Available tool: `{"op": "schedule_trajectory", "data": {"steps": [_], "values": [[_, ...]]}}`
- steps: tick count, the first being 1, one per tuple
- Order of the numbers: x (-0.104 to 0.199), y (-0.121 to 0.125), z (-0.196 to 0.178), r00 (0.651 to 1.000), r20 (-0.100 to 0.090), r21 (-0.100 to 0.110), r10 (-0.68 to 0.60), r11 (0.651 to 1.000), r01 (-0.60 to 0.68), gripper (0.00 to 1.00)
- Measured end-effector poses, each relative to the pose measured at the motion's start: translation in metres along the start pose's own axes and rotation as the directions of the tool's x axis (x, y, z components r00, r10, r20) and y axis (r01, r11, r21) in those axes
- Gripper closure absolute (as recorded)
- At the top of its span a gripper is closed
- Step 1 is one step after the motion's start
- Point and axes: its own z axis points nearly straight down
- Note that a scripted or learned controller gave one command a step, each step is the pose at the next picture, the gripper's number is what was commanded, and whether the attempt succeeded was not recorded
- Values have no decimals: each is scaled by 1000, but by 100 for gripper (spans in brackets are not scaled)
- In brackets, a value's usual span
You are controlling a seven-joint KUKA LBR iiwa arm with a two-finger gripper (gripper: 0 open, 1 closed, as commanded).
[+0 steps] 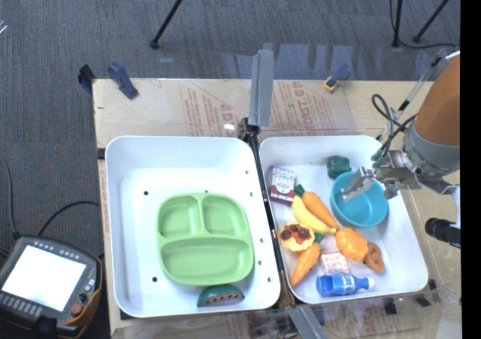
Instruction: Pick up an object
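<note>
The worktop carries two white bins. The left bin holds a green divided plate. In the right bin, the end effector hangs over a blue bowl; its opening can't be made out. Left of the bowl, a carrot points far-left to near-right.

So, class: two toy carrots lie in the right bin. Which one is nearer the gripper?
The upper carrot, lying beside the banana, close to the blue bowl under the gripper. The other carrot lies lower, nearer the bottle.
</note>
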Motion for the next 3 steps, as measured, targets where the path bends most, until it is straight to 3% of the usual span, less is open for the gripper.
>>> {"op": "schedule_trajectory", "data": {"steps": [1, 2, 3], "values": [[56, 3, 141, 998, 1, -2, 63, 998, -63, 0], [54, 3, 131, 997, 0, -2, 71, 997, -71, 100], [127, 58, 37, 996, -2, -11, 85, 996, -85, 100]]}}
